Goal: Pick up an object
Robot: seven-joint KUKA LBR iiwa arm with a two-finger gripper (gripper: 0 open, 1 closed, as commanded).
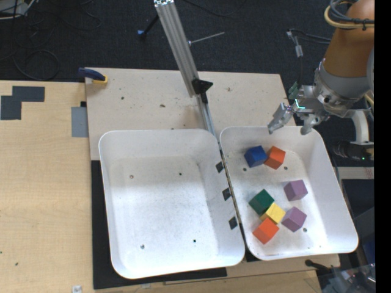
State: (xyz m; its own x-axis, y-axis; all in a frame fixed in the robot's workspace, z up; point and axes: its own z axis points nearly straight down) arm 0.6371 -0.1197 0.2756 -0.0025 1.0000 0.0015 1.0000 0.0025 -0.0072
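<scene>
While the pincer [293, 122] is held spread and empty above the far rim of the right bin [335, 182], no block has been lifted.

Seven small cubes sit in the right bin: blue cube [255, 156] touching orange cube [275, 157] near the far end; purple cube [295, 190] mid-right; green cube [261, 201], yellow cube [275, 213], second purple cube [294, 218] and red-orange cube [266, 230] clustered at the near end.
</scene>
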